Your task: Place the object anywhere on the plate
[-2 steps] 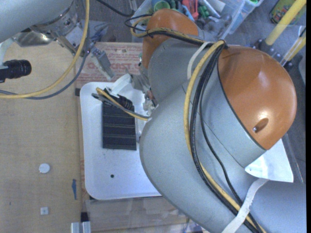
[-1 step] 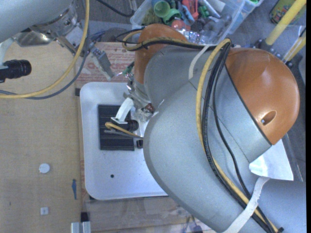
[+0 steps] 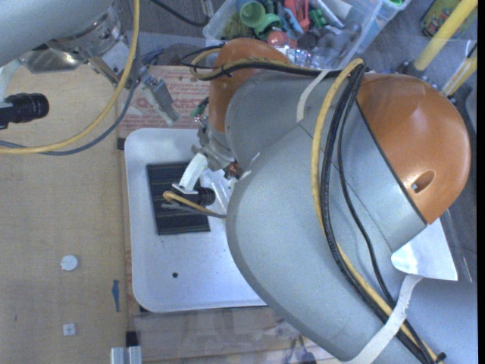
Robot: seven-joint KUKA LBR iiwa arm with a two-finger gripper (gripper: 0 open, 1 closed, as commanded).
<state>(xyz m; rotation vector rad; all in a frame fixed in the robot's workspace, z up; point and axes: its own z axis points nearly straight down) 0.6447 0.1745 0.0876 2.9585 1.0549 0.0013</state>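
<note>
Black ribbed slab (image 3: 173, 203) lies flat in the white bin (image 3: 144, 279), beneath the tool (image 3: 211, 174) and reaching out to its left. The tool hangs over the slab's right edge, so close that I cannot tell whether the two touch. Nor can I tell whether the tool is released or clenched, since the wrist covers it from this angle.

Far to the tool's left is the tan surface (image 3: 53, 203). A small white disc (image 3: 69, 262) lies on it, down and left of the tool and well apart from it. A short blue mark (image 3: 115, 294) sits just outside the bin's left wall.

Up and left of the tool, a yellow cable (image 3: 136, 44) loops down from pale grey machinery (image 3: 61, 6) in the corner. A sheet of cardboard (image 3: 178, 89) with red print lies just beyond the bin's far wall.

Inside the bin, a dark speck (image 3: 175, 274) shows on the white floor, down and slightly left of the tool, apart from the slab.

To the tool's right rises the grey arm (image 3: 303, 226), bulky and close to the camera, with its orange band (image 3: 413, 142) further right. Above the tool and beyond the arm stands a clear tub (image 3: 221, 23) heaped with coloured toys. A yellow pole (image 3: 455, 23) slants across the far upper right.
</note>
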